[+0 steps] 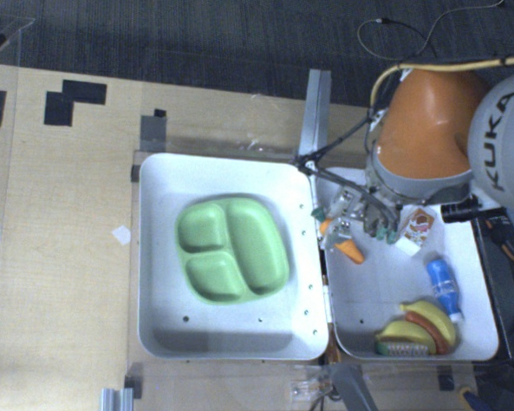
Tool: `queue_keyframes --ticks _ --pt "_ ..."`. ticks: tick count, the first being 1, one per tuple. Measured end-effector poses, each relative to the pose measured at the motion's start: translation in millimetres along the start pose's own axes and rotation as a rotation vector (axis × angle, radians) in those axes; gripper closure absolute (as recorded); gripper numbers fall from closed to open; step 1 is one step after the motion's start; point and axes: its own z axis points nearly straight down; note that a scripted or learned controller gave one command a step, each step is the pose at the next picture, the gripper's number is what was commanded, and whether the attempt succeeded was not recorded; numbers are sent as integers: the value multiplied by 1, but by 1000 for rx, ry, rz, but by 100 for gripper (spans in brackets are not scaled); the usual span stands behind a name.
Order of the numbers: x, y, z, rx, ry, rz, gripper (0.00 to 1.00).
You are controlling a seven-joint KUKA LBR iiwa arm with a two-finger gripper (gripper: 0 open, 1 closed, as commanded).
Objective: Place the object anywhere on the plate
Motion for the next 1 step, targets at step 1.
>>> queue_keyframes --ticks 1 --pt "-15 56 22 0 1 96 100"
